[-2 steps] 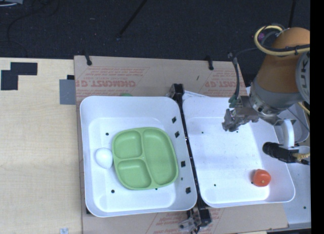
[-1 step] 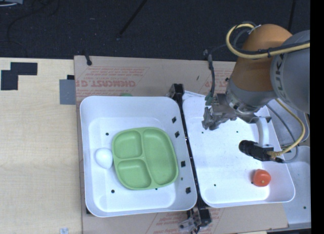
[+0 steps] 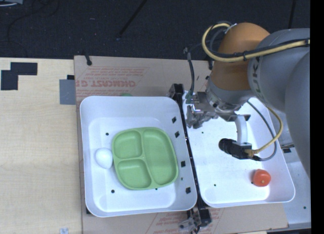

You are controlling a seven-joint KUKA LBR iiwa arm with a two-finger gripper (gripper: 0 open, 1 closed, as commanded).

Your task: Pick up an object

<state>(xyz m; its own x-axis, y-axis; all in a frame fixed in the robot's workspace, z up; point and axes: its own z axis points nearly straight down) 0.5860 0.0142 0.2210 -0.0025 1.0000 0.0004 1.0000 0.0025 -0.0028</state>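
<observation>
A small orange-red object [image 3: 261, 178] lies near the front right corner of the right bin [image 3: 223, 192]. In the left bin [image 3: 96, 121] a green three-compartment plate [image 3: 145, 157] lies flat, and a white egg-shaped object [image 3: 104, 157] rests against its left edge. My gripper [image 3: 195, 116] hangs over the far left part of the right bin, close to the wall between the two bins. It is well away from the orange-red object and I see nothing in it. The grey arm with its orange band [image 3: 238, 45] hides the far right part of that bin.
A black fitting [image 3: 234, 147] on a yellow cable hangs from the arm over the middle of the right bin. Both bins stand on a cardboard sheet [image 3: 126, 78] on a light wooden bench [image 3: 35, 152]. Black clips [image 3: 183, 163] line the shared wall.
</observation>
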